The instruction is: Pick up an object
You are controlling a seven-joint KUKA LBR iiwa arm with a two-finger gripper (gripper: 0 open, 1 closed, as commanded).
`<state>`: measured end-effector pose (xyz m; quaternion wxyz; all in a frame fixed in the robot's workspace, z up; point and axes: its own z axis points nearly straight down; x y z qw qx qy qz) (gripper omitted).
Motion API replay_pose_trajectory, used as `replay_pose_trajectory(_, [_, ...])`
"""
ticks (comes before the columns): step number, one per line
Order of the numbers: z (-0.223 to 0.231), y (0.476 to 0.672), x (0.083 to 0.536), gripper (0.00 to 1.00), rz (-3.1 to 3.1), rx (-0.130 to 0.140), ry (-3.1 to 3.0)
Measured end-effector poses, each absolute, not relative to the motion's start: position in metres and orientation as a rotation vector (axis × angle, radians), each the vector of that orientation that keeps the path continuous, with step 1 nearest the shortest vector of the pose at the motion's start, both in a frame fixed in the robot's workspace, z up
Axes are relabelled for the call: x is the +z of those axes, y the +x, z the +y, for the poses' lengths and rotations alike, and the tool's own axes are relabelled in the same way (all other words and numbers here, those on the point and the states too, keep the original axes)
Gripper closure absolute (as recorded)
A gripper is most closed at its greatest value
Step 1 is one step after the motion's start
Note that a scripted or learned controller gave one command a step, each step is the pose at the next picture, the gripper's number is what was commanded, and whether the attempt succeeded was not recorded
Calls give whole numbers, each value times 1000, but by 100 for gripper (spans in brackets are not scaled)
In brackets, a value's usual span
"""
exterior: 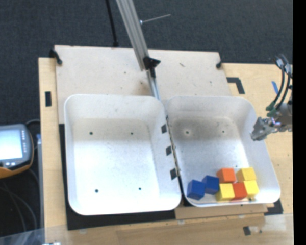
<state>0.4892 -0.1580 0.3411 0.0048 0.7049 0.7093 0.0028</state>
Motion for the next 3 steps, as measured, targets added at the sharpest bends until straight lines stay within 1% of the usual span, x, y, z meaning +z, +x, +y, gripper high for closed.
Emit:
replay_pose_trajectory(1, [-129,533,265,100,2230,-4,2218])
replay_pose_trajectory(2, [-113,522,137,100,2226,-7,2225])
replay_pose_trajectory(3, [-99,485,249,100,2220,8,2213])
